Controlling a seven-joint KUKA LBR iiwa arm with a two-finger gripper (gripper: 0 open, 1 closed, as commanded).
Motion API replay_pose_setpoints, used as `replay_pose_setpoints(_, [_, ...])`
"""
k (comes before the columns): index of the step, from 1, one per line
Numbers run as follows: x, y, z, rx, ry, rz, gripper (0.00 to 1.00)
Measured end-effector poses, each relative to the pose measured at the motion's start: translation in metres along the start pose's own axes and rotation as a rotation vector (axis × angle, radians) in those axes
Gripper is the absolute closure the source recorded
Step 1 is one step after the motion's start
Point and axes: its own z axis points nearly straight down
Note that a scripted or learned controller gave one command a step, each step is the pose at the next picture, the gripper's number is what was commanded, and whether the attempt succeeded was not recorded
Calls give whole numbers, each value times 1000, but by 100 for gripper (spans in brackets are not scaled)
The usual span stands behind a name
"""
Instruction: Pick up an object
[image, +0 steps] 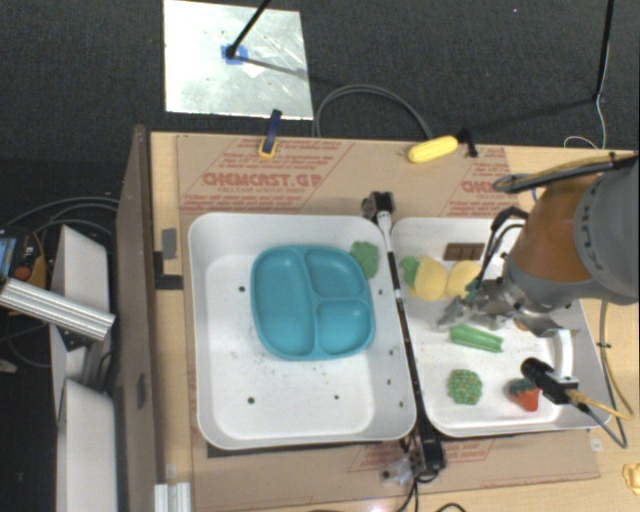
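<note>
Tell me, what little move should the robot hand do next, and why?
Probably lower a little and close on the green stick-shaped toy. The gripper hangs in the right bin right beside it, nearer than the yellow toys or the green bumpy ball, and nothing shows between its fingers yet.

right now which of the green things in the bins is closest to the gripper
The long green stick-shaped piece in the right bin, lying just below the gripper. The round bumpy green ball sits farther down, and the green piece beside the blue plate is in the left bin.
</note>
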Motion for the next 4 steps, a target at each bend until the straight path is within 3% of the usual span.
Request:
replay_pose_setpoints(1, [1,0,-13,-2,0,-1,100])
replay_pose_setpoints(2, [1,0,-13,-3,0,-1,0])
replay_pose_setpoints(3, [-42,-25,-3,2,-1,4,0])
replay_pose_setpoints(4, [2,-63,-2,2,2,-3,0])
